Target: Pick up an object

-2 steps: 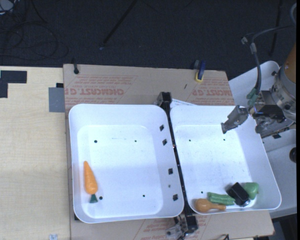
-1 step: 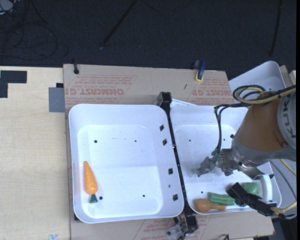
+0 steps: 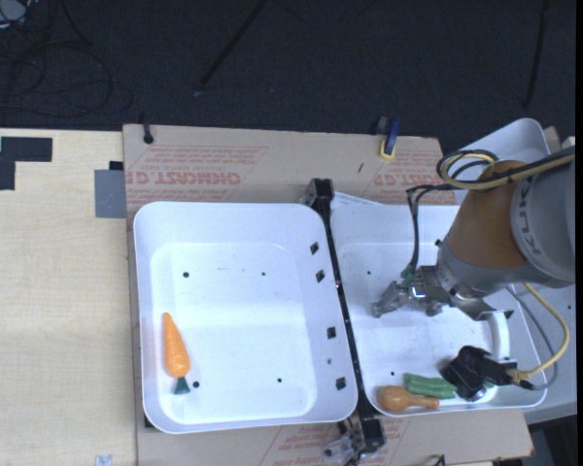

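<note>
A tan toy gourd [image 3: 406,398] and a green pod [image 3: 429,385] lie at the near wall of the right bin [image 3: 389,250], on the camera's side of the gripper [image 3: 389,301] and apart from it.

The gripper hangs low over the middle of that bin's floor, its tip pointing toward the left bin [image 3: 233,299]; whether it is spread or pressed together cannot be told from this angle. The arm [image 3: 496,231] stretches away behind the gripper toward the view's right. A toy carrot [image 3: 175,346] lies well apart from the gripper, in the left bin's near corner.
</note>
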